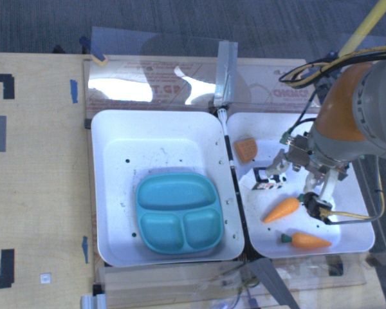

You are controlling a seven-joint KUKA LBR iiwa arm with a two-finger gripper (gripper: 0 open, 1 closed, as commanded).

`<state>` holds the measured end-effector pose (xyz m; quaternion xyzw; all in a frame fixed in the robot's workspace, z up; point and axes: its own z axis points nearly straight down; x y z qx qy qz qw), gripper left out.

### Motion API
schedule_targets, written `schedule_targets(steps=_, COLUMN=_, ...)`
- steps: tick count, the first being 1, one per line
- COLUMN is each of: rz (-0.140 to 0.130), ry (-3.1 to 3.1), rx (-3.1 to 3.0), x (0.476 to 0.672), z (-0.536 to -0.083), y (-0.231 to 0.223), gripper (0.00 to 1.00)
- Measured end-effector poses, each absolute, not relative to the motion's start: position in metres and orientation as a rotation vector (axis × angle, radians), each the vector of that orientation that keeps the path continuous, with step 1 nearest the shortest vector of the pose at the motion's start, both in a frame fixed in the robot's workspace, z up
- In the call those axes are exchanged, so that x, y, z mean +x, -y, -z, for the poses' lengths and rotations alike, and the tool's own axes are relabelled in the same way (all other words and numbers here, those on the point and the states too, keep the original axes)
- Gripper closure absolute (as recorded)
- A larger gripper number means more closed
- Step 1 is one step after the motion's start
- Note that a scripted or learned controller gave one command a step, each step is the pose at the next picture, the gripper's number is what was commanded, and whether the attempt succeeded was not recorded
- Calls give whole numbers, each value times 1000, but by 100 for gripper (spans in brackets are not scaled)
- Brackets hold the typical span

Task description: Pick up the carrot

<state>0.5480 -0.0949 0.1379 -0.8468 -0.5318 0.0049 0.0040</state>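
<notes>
Two orange carrots lie in the right bin (pixel 354 227). One carrot (pixel 282 210) lies tilted near the bin's middle; the other carrot (pixel 309 240), with a green stub at its left end, rests by the front wall. My gripper (pixel 272 175) hangs low over the bin's left half, just above and left of the tilted carrot. Nothing orange shows at its tip.
An orange-brown block (pixel 246 149) sits at the back left of the right bin, close to the divider. The left bin (pixel 109 140) holds a teal divided plate (pixel 179 212). The arm covers the right bin's right side.
</notes>
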Motion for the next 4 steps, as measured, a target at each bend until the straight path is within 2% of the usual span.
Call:
schedule_targets(steps=1, rz=42, ry=1812, rx=-2591, x=530, z=-111, y=92, gripper=0)
schedule_targets(steps=2, rz=8, ry=1659, rx=-2671, x=482, z=-86, y=92, gripper=0)
schedule_targets(steps=3, rz=3, ry=1657, rx=-2673, x=482, z=-94, y=93, gripper=100)
schedule_targets(steps=4, rz=-3, ry=2009, rx=-2414, x=557, z=-182, y=51, gripper=100)
